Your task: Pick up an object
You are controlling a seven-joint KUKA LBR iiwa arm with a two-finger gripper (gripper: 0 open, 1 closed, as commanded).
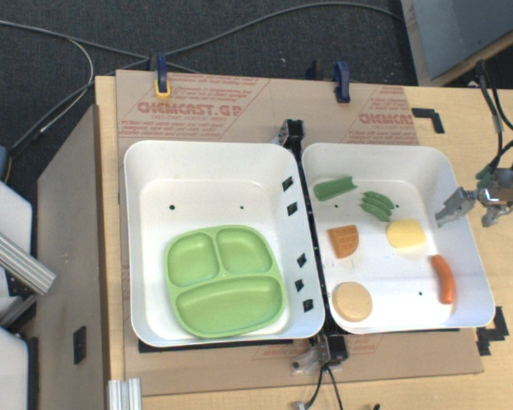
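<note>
The right bin (427,162) holds several toy foods: a green pepper-like piece (333,188), a green bean bundle (377,203), an orange wedge (344,240), a yellow lemon (405,234), a red-orange sausage (445,278) and a round tan bun (353,301). My gripper (474,208) hangs over that bin's right rim, to the right of the lemon and above the sausage. Its fingers are open with nothing between them.
A green divided plate (226,278) lies in the left bin (145,229). The bins rest on a cardboard sheet (239,109) held by two clamps (162,73) at the back. Cables run along the bench's right side.
</note>
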